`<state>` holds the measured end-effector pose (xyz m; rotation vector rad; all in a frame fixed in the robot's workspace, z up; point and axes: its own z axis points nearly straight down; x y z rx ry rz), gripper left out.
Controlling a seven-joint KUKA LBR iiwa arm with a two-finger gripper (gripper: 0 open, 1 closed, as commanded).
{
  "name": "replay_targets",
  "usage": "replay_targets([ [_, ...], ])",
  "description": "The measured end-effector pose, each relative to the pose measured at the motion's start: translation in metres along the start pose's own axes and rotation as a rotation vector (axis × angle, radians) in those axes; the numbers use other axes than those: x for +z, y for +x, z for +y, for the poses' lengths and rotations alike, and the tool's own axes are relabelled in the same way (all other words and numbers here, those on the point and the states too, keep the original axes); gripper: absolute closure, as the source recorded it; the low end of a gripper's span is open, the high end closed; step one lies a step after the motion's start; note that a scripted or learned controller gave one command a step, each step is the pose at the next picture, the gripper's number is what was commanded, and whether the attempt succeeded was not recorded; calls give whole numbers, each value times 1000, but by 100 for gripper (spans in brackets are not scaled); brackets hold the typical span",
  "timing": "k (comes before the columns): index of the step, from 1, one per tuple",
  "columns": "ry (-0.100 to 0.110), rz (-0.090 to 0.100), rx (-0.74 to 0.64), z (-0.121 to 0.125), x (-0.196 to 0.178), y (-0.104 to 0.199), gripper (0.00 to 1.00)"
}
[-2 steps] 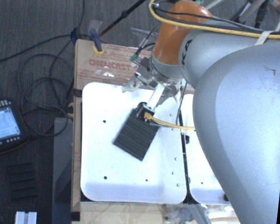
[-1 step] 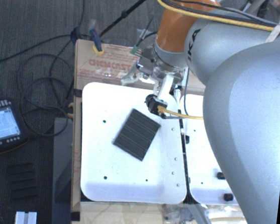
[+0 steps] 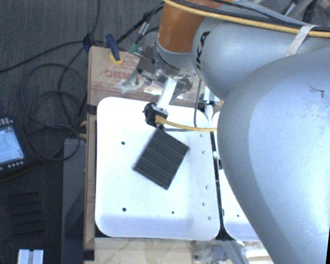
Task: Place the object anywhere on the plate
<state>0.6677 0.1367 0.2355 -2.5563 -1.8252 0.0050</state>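
While the grey arm (image 3: 271, 141) reaches in from the right and bulks across that whole side, its orange band (image 3: 178, 22) sits near the top edge and the gripper (image 3: 152, 82) points down over the far rim of the left bin (image 3: 143, 209). Whether the gripper is apart or together cannot be told, as it is small and cluttered. The black ribbed plate (image 3: 162, 158) lies flat and skewed in mid-bin, near the gripper. The arm hides most of the right bin (image 3: 237, 224).

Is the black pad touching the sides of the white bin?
Apart. The camera view shows white floor all round the pad, between its edges and the walls of the bin.
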Motion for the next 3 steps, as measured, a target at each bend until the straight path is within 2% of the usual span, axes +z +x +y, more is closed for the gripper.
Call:
replay_targets([
  [1,1,-2,-28,-43,37,84,0],
  [2,3,-1,51,-75,57,76,0],
  [3,2,-1,-26,-120,48,59,0],
])
